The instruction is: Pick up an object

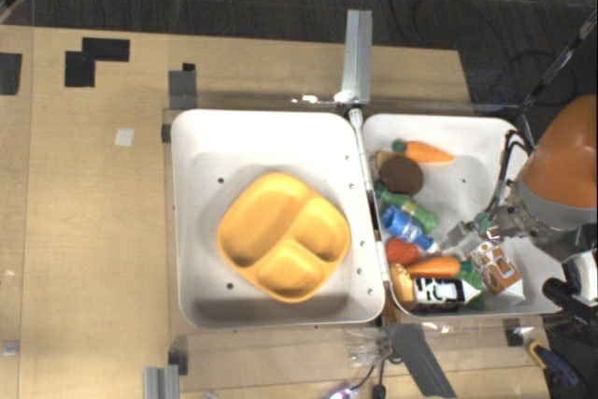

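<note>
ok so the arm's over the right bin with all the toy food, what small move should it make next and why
Probably a short descent toward the lower carrot. The end effector sits just up and right of it in the right bin, and nothing is visibly between its fingers. The carrot lies on top of the pile, above the black-and-white box, so it looks the easiest thing to reach.

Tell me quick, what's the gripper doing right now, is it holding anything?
Gripper: low in the right bin, among the toy food; whether it is open, closed or holding anything cannot be told.
</note>
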Robot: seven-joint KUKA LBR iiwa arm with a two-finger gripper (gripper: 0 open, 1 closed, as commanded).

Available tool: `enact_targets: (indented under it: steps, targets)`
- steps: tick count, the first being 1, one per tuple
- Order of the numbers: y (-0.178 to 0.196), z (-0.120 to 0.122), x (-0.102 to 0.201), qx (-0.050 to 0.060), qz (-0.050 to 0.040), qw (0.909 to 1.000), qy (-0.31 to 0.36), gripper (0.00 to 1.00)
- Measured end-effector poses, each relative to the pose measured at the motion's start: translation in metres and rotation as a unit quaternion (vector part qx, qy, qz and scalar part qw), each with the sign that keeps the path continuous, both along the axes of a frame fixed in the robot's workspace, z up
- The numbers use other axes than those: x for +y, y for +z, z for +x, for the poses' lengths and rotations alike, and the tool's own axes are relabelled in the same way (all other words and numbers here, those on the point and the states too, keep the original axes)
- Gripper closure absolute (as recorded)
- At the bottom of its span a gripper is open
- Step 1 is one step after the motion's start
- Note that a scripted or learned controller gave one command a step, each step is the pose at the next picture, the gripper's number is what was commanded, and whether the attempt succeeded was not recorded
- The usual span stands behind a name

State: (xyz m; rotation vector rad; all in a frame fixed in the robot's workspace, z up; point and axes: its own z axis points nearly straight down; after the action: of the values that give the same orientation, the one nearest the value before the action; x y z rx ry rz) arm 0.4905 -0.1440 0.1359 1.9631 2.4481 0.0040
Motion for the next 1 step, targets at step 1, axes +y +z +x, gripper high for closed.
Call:
enact_targets:
  steps: [1]
  targets:
    - [-0.0445,0.0014,0.0526,-0.007,-0.0024,0.9996,0.026,0.0]
